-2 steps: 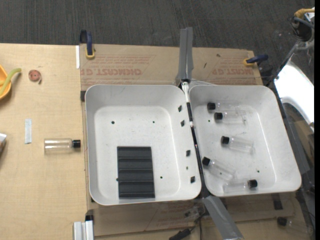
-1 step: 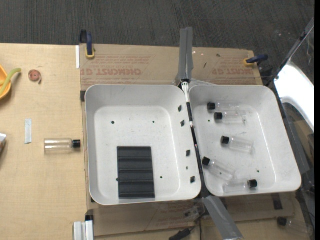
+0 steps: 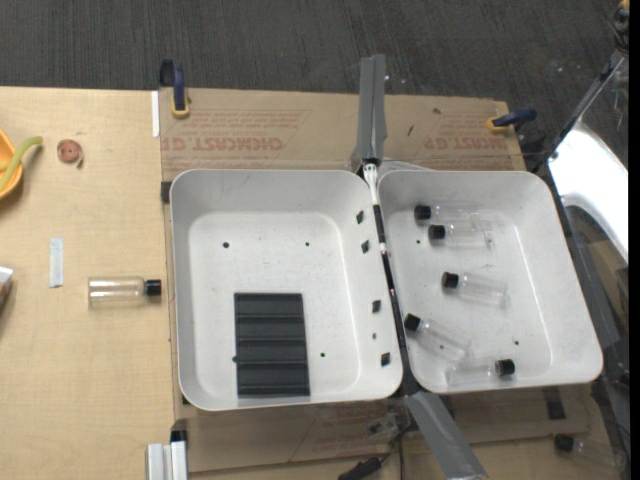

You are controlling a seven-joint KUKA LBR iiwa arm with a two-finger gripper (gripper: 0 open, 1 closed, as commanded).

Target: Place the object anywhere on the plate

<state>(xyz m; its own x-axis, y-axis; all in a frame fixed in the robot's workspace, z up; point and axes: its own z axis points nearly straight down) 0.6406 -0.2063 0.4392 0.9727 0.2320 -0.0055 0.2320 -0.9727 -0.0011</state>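
A dark ribbed rectangular plate (image 3: 270,345) lies flat in the left bin (image 3: 200,218), near its front wall. Several clear vials with black caps lie scattered in the right bin (image 3: 540,218). One vial (image 3: 476,288) rests near that bin's middle, another vial (image 3: 458,232) lies further back, and a third vial (image 3: 436,336) lies close to the divider at the front. All lie on their sides, apart from the plate. A pale part of the arm (image 3: 592,173) shows at the right edge, outside the bins.
On the wooden bench left of the bins lies another clear vial (image 3: 122,288), with a small white strip (image 3: 56,263), a red disc (image 3: 68,150) and a yellow object (image 3: 10,163) nearby. Clamps (image 3: 172,86) hold the cardboard behind the bins.
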